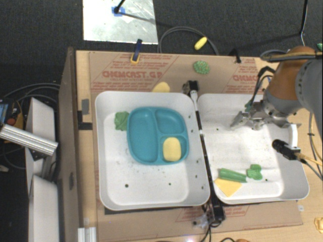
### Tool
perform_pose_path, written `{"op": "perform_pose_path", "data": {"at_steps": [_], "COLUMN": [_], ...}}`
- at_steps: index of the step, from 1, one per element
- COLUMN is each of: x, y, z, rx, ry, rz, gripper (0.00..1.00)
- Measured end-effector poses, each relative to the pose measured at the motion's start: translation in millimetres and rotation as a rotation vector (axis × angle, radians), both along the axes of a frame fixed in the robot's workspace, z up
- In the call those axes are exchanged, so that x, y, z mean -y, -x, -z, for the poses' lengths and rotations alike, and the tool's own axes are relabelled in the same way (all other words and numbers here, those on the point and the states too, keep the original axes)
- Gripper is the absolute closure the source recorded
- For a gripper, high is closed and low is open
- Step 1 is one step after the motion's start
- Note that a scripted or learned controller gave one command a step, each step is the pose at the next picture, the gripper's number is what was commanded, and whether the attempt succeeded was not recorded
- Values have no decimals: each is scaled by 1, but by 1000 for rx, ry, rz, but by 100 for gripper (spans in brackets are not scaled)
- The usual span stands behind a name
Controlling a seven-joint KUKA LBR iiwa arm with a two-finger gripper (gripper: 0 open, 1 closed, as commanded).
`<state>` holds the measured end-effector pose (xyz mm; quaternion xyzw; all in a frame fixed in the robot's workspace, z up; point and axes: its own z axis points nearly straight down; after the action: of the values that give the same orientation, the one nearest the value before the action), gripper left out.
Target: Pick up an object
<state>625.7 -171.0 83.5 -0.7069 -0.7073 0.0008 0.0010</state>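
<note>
My gripper (247,124) hangs over the upper part of the right bin (252,150), its fingers spread open with nothing between them. Near that bin's front edge lie a long green piece (232,175), a small green piece (255,171) and a yellow wedge (228,187), all well below the gripper. In the left bin (146,188) a blue divided tray (149,135) holds a yellow lump (171,148) in its lower right compartment. A green leafy piece (121,120) lies just left of the tray.
Behind the bins, on the cardboard, sit a yellow item (161,87) and a green round item (201,67). A black clamp (283,148) with a cable juts over the right bin's right rim. The grey arm (290,87) comes in from the right.
</note>
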Motion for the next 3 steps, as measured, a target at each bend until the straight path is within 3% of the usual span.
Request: {"op": "perform_pose_path", "data": {"at_steps": [1, 2, 3], "x": [33, 28, -33], "y": [-47, -43, -3], "z": [-137, -71, 3], "rx": [23, 2, -5], "ry": [8, 1, -4], "rz": [-4, -5, -7], "gripper": [0, 0, 0]}}
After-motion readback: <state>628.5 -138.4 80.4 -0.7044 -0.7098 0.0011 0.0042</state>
